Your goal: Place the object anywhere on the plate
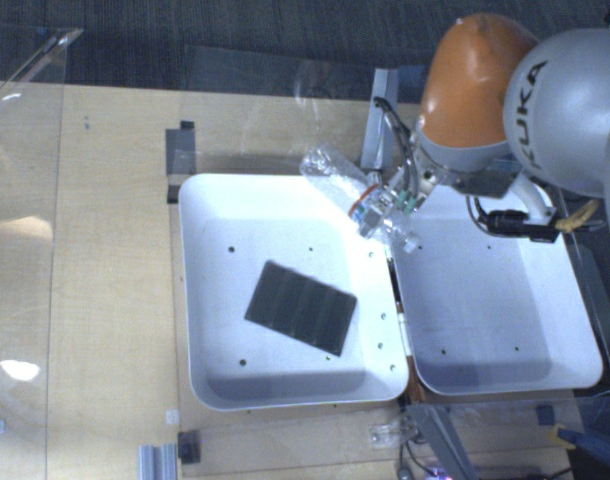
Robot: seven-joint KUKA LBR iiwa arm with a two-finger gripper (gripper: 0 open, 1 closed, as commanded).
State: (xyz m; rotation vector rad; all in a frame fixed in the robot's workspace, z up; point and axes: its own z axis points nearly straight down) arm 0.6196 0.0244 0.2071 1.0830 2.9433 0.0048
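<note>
**Arm poised over the seam between two bins**

Camera view: a pale wooden worktop (95,268) carries two shallow white bins side by side, with dark carpet-like floor beyond its far edge and a clear sheet lying across the worktop's left part. The left bin (210,228) has smooth, rounded walls and small dark dots on its floor; a flat, dark grey rectangular plate (301,307) lies tilted near its middle, matte with faint ridges. The right bin (505,308) sits touching it along a shared rim.

The grey arm (575,108), with its glossy orange band (470,78), reaches in from the right. The gripper (385,208) hangs over the far end of the seam between the bins. A clear, crinkled plastic object (330,168) lies slanted at the left bin's far rim, just beside the gripper; whether the fingers are spread, pressed together or pinching it cannot be told here.
</note>
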